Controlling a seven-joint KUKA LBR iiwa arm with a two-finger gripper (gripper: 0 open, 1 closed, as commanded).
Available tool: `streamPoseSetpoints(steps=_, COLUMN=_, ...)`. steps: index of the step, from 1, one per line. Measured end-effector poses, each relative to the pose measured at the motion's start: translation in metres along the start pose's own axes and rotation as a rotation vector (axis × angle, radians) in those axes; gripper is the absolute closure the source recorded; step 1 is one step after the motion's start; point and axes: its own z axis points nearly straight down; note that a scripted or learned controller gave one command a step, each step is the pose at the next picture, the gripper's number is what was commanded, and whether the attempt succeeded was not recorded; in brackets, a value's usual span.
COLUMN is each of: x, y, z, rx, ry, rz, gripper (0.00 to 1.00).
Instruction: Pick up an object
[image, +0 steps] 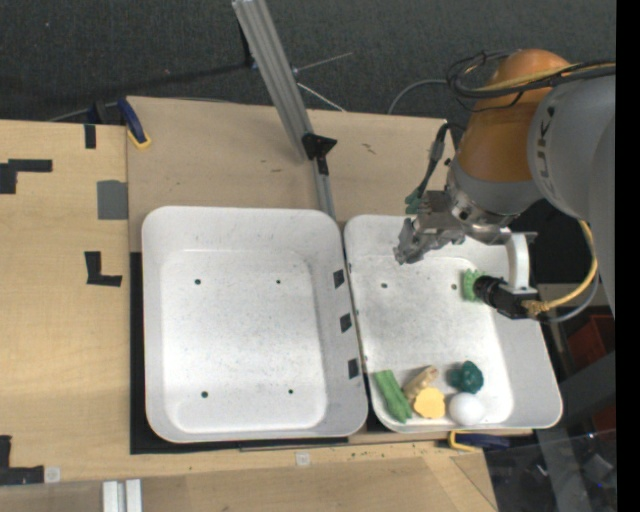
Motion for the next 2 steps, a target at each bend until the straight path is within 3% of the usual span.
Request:
streamPoseSetpoints(steps=1, x=0.050, y=0.011, z=0.013, rx=0.001, ry=-0.001, rz=0.000, gripper=1.00)
streamPoseSetpoints(steps=2, x=0.105, y=0.023, z=0.002, rx=-0.001, ry=0.001, rz=-0.001, gripper=1.00)
